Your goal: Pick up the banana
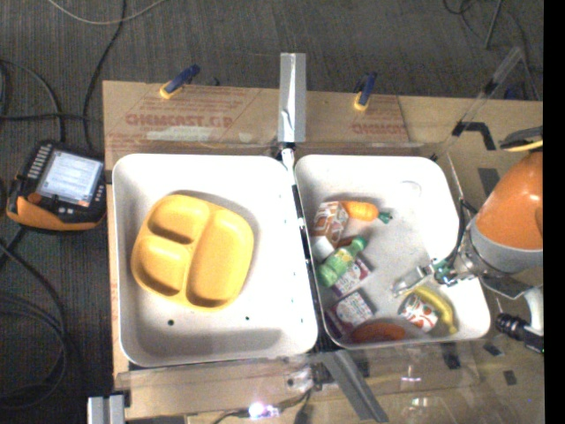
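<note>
Two white bins sit side by side on the bench. Just beside and below the claw [422, 278], in the right bin [415, 173], lies the banana [439, 306], ungripped. Whether the claw is apart or together cannot be told.

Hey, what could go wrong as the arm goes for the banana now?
The banana lies against a red and white packet in the right bin's near right corner, so the pincer might catch the packet instead. The bin wall close by may also block its approach.
</note>
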{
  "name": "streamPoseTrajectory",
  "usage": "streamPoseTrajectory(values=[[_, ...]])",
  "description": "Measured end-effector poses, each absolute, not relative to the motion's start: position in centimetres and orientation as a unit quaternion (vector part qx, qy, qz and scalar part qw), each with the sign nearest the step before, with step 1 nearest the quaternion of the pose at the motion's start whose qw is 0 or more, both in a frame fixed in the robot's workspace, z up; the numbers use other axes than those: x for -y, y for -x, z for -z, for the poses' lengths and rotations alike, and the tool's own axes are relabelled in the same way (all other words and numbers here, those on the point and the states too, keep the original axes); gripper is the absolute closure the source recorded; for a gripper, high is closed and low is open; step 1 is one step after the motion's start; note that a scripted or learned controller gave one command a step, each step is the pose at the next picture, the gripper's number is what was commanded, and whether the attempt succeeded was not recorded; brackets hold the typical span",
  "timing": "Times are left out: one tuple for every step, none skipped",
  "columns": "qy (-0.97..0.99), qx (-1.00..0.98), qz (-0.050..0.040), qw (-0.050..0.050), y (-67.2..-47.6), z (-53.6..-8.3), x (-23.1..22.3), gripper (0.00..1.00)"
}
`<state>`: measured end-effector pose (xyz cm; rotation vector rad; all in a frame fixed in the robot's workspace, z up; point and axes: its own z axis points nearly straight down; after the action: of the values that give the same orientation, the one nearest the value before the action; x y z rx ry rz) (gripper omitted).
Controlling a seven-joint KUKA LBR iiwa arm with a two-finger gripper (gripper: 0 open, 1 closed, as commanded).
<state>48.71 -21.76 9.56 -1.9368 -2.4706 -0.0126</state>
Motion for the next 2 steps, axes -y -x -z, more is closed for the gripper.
streamPoseTrajectory(values=[[0.617, 0.787, 0.0037, -0.002, -48.8, -10.4, 21.8, 1.00], [0.633, 0.774, -0.0004, 0.000, -50.7, -18.8, 13.6, 1.00]])
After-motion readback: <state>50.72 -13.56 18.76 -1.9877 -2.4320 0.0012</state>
